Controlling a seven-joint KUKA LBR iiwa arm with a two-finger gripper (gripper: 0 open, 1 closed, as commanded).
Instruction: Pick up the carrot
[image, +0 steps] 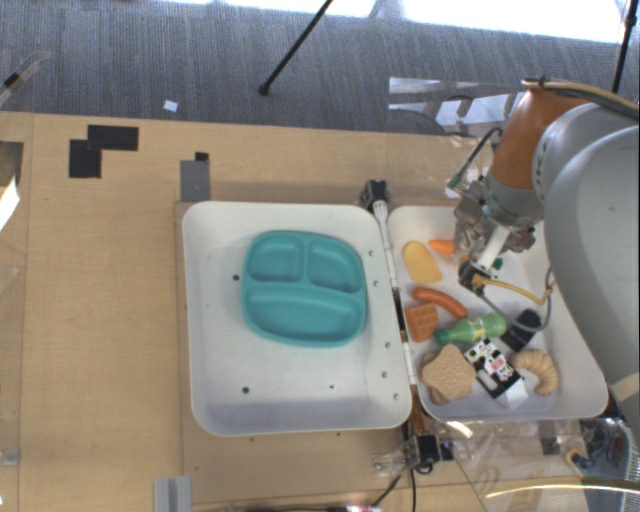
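Two shallow white bins sit side by side on the bench; the left bin (215, 400) holds a teal divided plate (303, 288), and the right bin (575, 385) holds a scatter of toy foods. The carrot (441, 245) lies near the far end of the right bin, just beyond a pale yellow piece (422, 263). Only a short orange stretch of it shows. Its long axis runs roughly across the bin, left to right in the view, and the narrower end seems to point left, toward the wall between the bins; its right end is hidden by the gripper (468, 250). The gripper hangs at that hidden end, close above or against the carrot, and whether its jaws are apart, together or closed on the carrot cannot be told from this angle. Nearer the camera lie a red sausage (440, 298), an orange waffle piece (422, 320), a green bottle-shaped item (470, 328), a tan cookie (447, 372), a black-and-white patterned block (492, 367) and a croissant (541, 368).
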